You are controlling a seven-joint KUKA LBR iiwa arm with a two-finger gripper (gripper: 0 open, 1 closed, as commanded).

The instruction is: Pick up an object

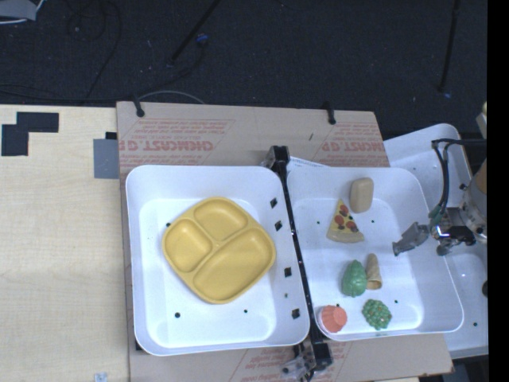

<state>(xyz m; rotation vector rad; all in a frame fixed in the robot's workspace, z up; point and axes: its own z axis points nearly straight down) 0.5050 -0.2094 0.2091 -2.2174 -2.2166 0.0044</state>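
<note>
Gripper (411,239) seen over right bin (413,189) near its right wall, nothing visibly held; finger state unclear, blurred. Pizza slice toy (344,222), green toy (354,278) lie untouched nearby. Pick not yet made.

Yellow plate (219,249), green toy (354,278), white bins (151,213)

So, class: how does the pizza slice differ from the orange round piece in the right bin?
The pizza slice is a yellow triangle with red spots; the orange round piece is a plain disc. The slice lies mid-bin, near the divider; the round piece sits in the bin's front left corner. Both lie flat, apart from the hand.
</note>
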